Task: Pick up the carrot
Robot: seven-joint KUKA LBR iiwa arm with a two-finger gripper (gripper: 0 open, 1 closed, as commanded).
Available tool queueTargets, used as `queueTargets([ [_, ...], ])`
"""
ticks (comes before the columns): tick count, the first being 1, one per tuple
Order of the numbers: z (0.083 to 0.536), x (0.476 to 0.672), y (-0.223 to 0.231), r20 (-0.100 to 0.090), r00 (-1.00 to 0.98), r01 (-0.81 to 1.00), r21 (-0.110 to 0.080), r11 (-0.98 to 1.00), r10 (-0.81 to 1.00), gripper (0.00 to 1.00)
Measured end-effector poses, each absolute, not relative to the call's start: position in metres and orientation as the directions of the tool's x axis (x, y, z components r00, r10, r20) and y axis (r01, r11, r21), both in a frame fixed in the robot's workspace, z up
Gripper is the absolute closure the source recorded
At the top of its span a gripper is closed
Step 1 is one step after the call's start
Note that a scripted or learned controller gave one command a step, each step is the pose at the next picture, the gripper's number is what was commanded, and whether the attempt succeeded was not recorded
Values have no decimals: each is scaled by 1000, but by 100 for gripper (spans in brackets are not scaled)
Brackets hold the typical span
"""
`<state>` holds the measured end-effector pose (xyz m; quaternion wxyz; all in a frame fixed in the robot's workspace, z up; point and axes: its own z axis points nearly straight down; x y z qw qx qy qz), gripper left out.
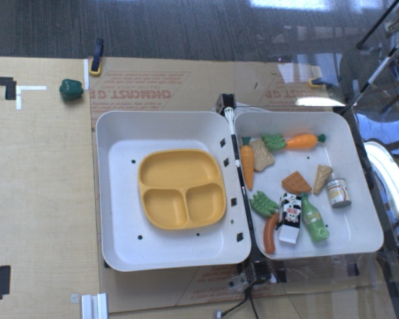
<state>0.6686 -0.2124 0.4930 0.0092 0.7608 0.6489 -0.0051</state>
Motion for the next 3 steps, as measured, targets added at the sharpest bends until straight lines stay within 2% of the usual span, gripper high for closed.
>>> queueTargets([
  [1,500,671,-212,-22,153,988,11,-153,988,100],
  [2,500,671,-212,-22,154,988,10,-154,988,0],
  [3,507,673,-211,-24,149,989,14,-149,988,100],
])
